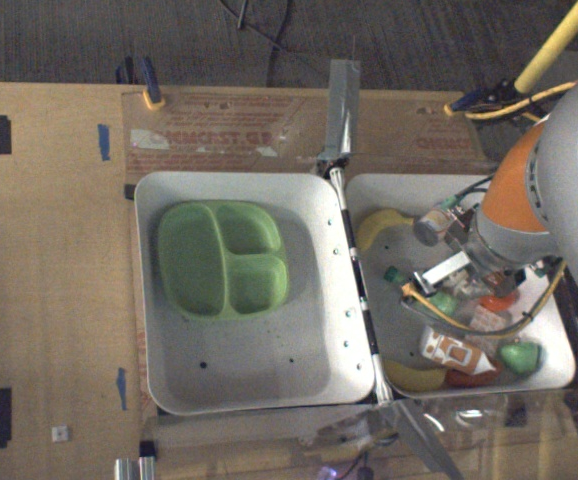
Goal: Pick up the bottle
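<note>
Bearing both bins: a brown board surface [49, 268] with blue tape scraps; dark carpet [89, 18] lies behind it.
Left bin [169, 368]: holds a green divided plate [224, 258].
Bottle [453, 350]: apparently the orange-and-white piece lying flat near the right bin's [369, 298] front wall. Its long axis runs left to right, slightly slanted; the cap end is unclear.
Hand [457, 280]: low over the right bin's clutter; I cannot tell its grip.

The arm [514, 198], cut off at the right edge, covers much of the right bin [401, 181], where what may be the bottle [394, 275] shows just a green end.
</note>
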`<act>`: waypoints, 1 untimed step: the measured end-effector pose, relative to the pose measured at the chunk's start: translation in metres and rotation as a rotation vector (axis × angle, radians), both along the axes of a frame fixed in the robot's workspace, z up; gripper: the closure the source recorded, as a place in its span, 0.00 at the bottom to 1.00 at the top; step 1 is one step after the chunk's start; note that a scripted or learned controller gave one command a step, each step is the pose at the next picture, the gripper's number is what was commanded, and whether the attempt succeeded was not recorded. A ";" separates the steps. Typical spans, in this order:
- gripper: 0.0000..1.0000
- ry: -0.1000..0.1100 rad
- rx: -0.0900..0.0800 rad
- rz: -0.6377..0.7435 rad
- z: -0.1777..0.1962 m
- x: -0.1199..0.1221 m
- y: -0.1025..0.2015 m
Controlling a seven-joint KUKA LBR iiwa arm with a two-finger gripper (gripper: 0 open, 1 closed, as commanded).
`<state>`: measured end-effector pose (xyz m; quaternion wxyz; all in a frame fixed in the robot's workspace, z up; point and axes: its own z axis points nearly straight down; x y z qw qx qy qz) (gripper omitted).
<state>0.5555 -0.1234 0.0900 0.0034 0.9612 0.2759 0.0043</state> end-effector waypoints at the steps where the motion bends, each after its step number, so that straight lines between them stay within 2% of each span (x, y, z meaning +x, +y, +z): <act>1: 1.00 0.012 0.006 -0.265 0.142 0.031 0.080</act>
